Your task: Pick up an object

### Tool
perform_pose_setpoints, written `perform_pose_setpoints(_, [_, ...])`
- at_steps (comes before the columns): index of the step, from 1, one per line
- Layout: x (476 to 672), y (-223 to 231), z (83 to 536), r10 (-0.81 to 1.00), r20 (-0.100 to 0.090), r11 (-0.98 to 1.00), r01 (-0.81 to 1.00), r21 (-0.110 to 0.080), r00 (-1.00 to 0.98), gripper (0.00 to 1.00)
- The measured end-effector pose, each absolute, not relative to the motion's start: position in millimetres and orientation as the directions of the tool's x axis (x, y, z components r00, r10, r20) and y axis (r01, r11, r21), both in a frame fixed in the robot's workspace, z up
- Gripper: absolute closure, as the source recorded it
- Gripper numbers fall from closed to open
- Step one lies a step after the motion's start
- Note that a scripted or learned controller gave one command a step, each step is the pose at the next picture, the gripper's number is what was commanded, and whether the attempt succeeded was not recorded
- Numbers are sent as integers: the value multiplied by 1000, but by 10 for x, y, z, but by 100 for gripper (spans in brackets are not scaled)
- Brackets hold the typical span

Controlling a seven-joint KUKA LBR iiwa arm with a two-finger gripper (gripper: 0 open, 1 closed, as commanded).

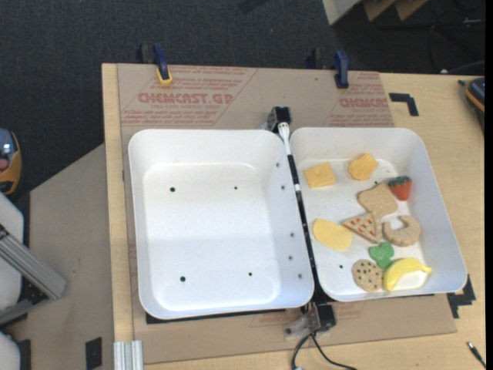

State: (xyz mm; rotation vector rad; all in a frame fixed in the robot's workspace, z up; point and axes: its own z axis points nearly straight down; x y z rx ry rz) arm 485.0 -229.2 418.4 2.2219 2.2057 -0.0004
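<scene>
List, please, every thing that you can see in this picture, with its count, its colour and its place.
Bins: 2, white, side by side on the bench; left bin, right bin.
Cheese-like blocks: 2, yellow-orange, top of right bin.
Strawberry: 1, red, right side.
Bread slice: 1, tan, centre.
Pizza slice: 1, orange, centre.
Yellow oval piece: 1, left of pizza.
Bitten ring: 1, tan, right.
Green piece: 1, lower.
Cookie: 1, brown, bottom.
Lemon-like piece: 1, yellow, bottom right.
Clamps: 2, blue, bench's far edge.
</scene>
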Motion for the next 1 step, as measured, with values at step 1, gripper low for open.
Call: perform_pose_setpoints(1, [4810,-1100,3533,1000,5,12,1000,-7,-12,100])
